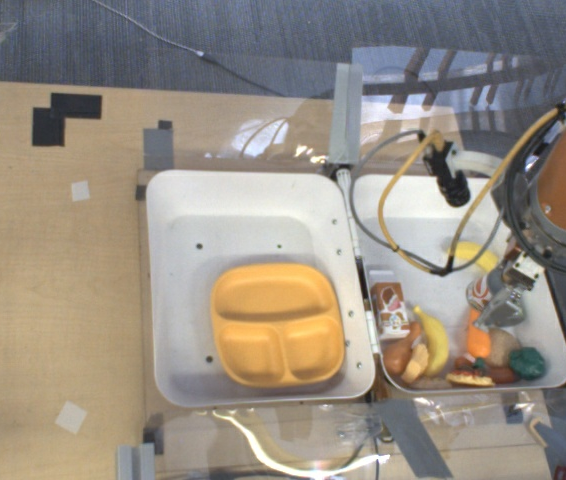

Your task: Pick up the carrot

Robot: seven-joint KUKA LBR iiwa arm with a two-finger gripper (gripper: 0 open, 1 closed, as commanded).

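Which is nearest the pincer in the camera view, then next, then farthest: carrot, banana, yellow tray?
1. Carrot, in the right bin just below the pincer.
2. Banana, further left in that bin.
3. Yellow tray, over in the left bin.

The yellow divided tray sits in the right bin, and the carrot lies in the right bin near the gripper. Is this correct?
Not quite. The camera view shows the yellow divided tray in the left bin. The carrot does lie in the right bin, near the gripper.
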